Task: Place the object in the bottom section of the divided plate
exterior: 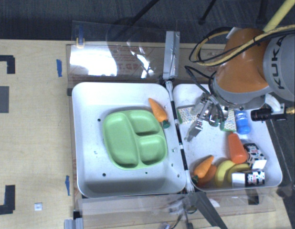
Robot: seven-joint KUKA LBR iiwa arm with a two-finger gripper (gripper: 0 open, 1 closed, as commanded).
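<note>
1. KUKA arm (247, 66), grey w/ orange band – reaching in from the right, hanging over the far part of the right bin.

2. Left bin (85, 175), white – holding the plate plus one loose carrot.

3. Right bin (274, 175), white – holding the stock of objs, most of them crowding its near edge.

4. Divided plate (133, 138), green, 3 sections – lying mid left bin. All sections are showing bare green, incl. the bottom (near) one. Judgement: nothing placed yet; task at its start or pick stage.

5. Gripper (197, 123) – hovering above the left-centre of the right bin, close to the wall between the bins. Fingers look spread apart, nothing sitting between them.

6. Orange toy veg (237, 148), upright-ish, right side of right bin – just near of the blue bottle.

7. Carrot (158, 110), left bin – lying beyond the plate's far-right corner, touching or just beside its rim; cannot tell which.

8. Second carrot (204, 167), near edge of right bin, w/ banana (228, 168) just beside it to the right.

9. Blue bottle (243, 123) – far right of right bin, under the wrist.

10. Black-and-white packets (255, 163), near-right corner.

Which obj is the task's own: unclear. Remaining, as judged: grasp, carry over to left bin, set down in the plate's near section – i.e. practically everything.
</note>
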